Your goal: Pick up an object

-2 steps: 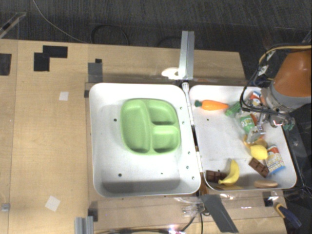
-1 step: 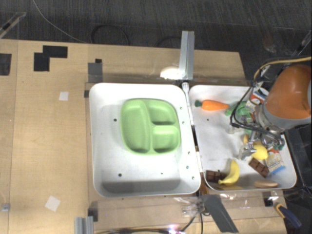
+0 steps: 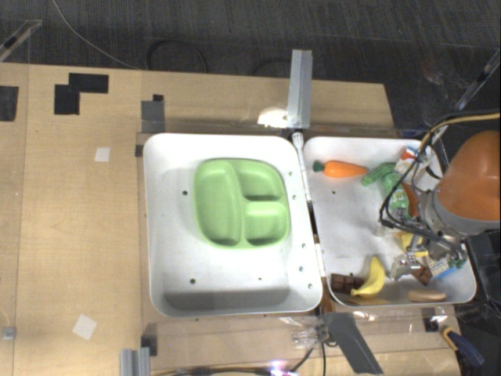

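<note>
1. A banana lies in the right bin, near its front edge, curved and leaning up toward the middle of the bin.
2. Just to the left of the banana, a small dark brown block sits against the front wall.
3. To the right of the banana, a tan, rounded piece rests along the front rim.
4. Near the back of the same bin lies a carrot, its orange body pointing right and its green tip at the left.
5. Just beside the carrot's right end is a green leafy item.
6. The jaws are low over the right front part of this bin, among a small clutter of yellow, blue and brown bits that is too tangled to name.
7. Whether the jaws are apart or closed cannot be told, since cables and the wrist cover them.
8. The arm enters from the right, its orange band large above the bin's right edge.
9. The left bin holds a green divided tray, set a little back of centre.
10. Both bins rest side by side on a pale wooden surface.
</note>
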### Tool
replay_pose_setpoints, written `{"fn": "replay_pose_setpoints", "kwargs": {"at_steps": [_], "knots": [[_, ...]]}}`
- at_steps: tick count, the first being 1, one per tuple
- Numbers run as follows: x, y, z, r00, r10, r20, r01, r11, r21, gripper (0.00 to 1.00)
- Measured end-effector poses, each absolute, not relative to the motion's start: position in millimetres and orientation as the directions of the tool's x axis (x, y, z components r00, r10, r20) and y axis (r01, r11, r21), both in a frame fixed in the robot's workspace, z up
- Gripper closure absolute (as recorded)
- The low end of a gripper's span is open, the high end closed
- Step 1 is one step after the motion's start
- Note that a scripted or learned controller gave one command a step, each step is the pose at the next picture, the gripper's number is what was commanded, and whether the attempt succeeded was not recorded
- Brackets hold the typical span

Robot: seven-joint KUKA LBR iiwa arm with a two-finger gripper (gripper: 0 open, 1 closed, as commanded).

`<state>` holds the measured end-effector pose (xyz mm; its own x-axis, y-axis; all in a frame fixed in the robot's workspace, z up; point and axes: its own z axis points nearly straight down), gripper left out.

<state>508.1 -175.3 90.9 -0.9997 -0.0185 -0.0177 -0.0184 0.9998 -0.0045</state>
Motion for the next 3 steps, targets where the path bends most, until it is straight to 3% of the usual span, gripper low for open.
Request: {"fn": "replay_pose_setpoints", "kwargs": {"at_steps": [1, 2, 3], "knots": [[517.3, -151.7, 91.2, -0.997, 0.071, -0.019, 0.071, 0.997, -0.005, 0.00], [523.1, -150.5, 105.3, -0.997, 0.062, -0.038, 0.062, 0.998, -0.007, 1.00], [525.4, -106.5, 205.0, -0.986, 0.168, -0.017, 0.168, 0.986, 0.002, 1.00]]}}
